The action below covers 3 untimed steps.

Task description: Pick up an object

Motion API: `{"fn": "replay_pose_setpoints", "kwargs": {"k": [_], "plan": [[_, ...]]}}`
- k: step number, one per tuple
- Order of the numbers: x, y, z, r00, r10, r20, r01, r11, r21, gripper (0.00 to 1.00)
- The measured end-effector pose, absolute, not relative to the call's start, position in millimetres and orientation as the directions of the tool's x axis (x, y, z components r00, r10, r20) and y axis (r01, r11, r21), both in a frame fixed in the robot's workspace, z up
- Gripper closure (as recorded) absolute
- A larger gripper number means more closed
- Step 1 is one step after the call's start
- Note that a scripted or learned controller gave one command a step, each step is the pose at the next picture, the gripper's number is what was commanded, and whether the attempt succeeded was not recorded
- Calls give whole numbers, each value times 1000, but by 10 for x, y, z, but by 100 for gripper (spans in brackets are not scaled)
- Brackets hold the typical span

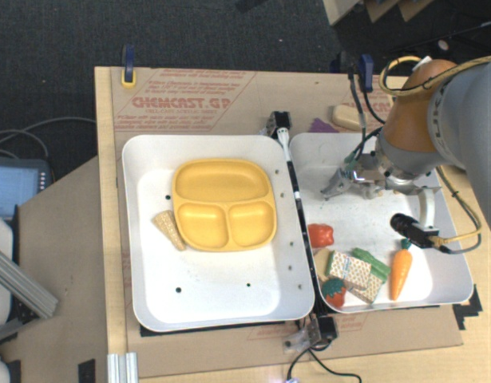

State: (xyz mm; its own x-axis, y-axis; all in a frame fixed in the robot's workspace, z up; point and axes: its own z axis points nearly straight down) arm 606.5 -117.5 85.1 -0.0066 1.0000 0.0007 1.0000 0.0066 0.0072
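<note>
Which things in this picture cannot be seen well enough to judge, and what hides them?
- Gripper: in the camera view the arm's wrist covers it from above, so its finger state cannot be told.
- Red and green item: partly under the checkered block in the right bin; its shape is unclear.
- Cracker-like piece: tucked against the yellow tray in the left bin; too small to identify.

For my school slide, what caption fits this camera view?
Arm hovers over right bin of toy food; yellow tray sits in left bin.
</note>
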Motion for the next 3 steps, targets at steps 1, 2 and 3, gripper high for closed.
{"fn": "replay_pose_setpoints", "kwargs": {"k": [1,2,3], "plan": [[5784,-1919,850,6,1000,-2,1000,-6,-3,0],[6385,-1994,822,-6,1000,3,1000,6,-23,0],[6529,-1801,798,-4,1000,-6,998,4,-64,0]]}}
